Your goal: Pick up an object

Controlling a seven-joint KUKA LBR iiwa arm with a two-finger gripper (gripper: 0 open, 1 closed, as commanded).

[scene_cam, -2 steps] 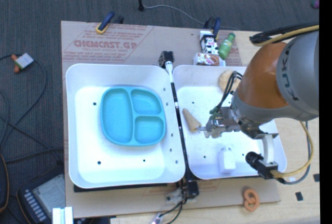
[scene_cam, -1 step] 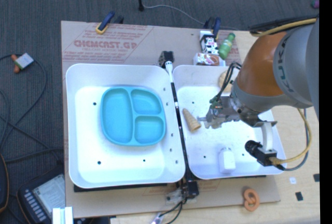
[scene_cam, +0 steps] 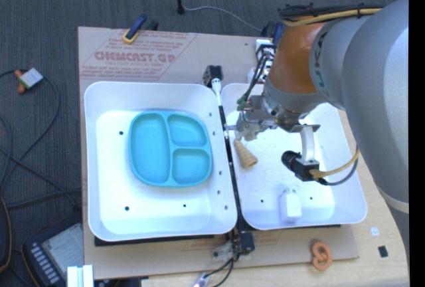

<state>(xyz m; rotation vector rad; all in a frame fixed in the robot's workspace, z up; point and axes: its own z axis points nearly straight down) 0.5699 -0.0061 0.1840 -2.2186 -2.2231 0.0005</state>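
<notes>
- The gripper (scene_cam: pixel 247 125) hangs low over the far left part of the right bin (scene_cam: pixel 269 183), close to the wall it shares with the left bin (scene_cam: pixel 113 206).
- From this slant I cannot tell whether the gripper is open or closed, and nothing is visibly held in it.
- The likeliest target is a small tan cone (scene_cam: pixel 248 158) lying on its side on the floor of the right bin, just on the near side of the gripper and beside the shared wall.
- To grasp it well, the gripper probably needs to shift slightly towards the near side so it sits over the middle of the cone, then close across the cone's narrow width rather than along its length.
- The taper may let the cone slip out, so gripping nearer the wider end seems safer.
- The wall on the left leaves little room, so a straight descent looks wise.
- A white block (scene_cam: pixel 290 204) lies near the bin's near edge, well apart from the cone, and a blue divided plate (scene_cam: pixel 170 149) lies in the left bin.
</notes>
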